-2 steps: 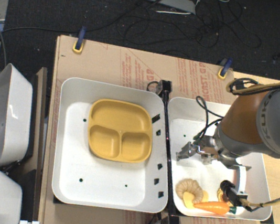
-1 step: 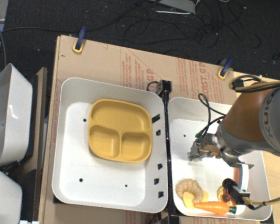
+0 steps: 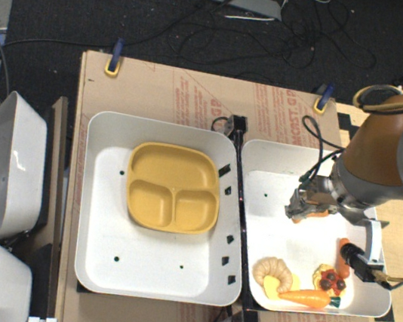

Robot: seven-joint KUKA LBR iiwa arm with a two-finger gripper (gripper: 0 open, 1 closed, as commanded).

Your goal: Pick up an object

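1. Nothing picked up yet: gripper [image 3: 302, 210] hung over bare floor of the right bin [image 3: 277, 165], well apart from the toys.
2. Couldn't tell the claw's state, too dark.
3. Likeliest target: carrot [image 3: 304, 295] near the front rim, long axis roughly left-right, tip maybe pointing left.

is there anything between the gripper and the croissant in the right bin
No. In the camera view only bare white bin floor lies between the gripper and the croissant.
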